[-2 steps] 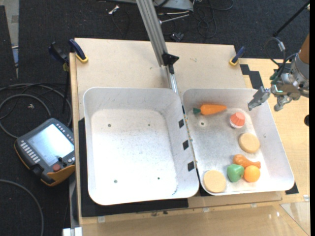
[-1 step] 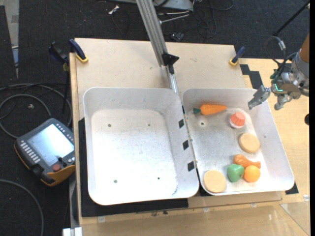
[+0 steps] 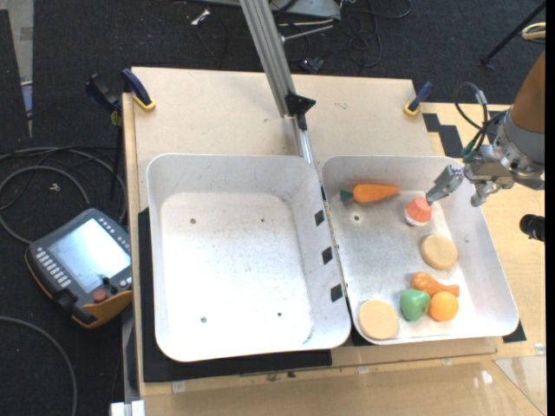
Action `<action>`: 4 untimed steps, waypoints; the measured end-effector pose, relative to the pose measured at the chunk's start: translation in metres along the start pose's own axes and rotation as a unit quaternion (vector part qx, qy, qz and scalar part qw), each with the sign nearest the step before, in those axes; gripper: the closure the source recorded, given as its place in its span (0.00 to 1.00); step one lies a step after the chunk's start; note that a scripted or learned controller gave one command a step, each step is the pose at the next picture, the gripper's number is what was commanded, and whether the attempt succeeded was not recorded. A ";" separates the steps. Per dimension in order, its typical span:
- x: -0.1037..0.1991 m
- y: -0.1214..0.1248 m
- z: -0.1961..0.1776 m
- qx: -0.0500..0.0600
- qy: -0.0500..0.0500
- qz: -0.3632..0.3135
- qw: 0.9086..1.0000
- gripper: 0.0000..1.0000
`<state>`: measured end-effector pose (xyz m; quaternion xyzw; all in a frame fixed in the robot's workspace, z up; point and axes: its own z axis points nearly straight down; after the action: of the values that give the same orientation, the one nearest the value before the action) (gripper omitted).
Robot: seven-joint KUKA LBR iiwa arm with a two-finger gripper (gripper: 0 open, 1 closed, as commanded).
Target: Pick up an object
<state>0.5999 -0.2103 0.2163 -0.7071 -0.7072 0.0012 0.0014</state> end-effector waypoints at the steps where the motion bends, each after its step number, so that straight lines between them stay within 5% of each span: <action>1: 0.001 0.001 0.043 0.000 0.000 0.000 1.000 0.00; 2: 0.001 0.000 0.086 0.000 0.000 0.000 1.000 0.00; 3: 0.001 0.002 0.073 -0.003 -0.001 0.000 1.000 1.00; 4: -0.002 0.008 0.028 -0.005 -0.002 -0.001 1.000 1.00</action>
<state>0.6081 -0.2123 0.1879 -0.7064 -0.7078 -0.0014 -0.0033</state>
